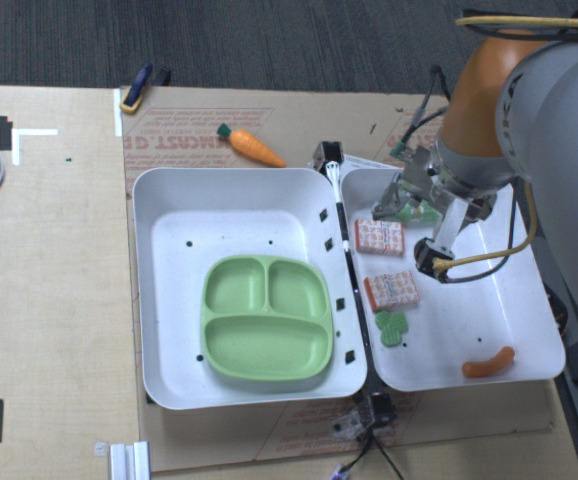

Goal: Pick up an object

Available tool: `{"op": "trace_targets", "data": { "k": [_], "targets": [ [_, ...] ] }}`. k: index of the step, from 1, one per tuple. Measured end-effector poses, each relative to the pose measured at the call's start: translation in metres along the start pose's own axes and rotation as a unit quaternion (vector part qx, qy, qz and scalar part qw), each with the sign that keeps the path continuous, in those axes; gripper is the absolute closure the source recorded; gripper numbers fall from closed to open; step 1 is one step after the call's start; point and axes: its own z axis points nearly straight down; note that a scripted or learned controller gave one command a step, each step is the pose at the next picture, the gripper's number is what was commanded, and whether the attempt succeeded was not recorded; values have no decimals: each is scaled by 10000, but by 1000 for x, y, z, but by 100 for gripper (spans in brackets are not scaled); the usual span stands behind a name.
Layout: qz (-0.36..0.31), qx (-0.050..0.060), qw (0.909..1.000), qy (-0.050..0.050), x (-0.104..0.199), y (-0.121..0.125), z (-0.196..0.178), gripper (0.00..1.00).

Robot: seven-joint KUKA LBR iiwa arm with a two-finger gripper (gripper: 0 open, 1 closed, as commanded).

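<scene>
We are seeing the pincer (409,203) hanging low over the far end of the right bin (489,318), close above a green item (416,208) that it partly hides; we cannot tell its state. Two red-and-white packets (379,236) (391,289) are lying along that bin's left side, with a green toy (393,328) just nearer and a sausage (488,363) at the near right corner. The left bin (169,268) is holding a green divided plate (267,317), and a carrot (251,144) is lying on the bench (49,298) beyond it.

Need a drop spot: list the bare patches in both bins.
Left bin: bare strip above the green plate. Right bin: bare middle between the boxes and the sausage. Crowded: its upper left, under the gripper.
</scene>
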Motion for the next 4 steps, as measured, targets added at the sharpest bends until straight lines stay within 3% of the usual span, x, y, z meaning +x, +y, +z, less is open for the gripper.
{"op": "trace_targets", "data": {
  "k": [1,2,4],
  "targets": [
    [-776,3,9970,3,-37,-66,0,0],
    [-2445,-4,9696,3,-13,-102,0,0],
    [-2448,-6,9696,4,-13,-102,0,0]
  ]
}}
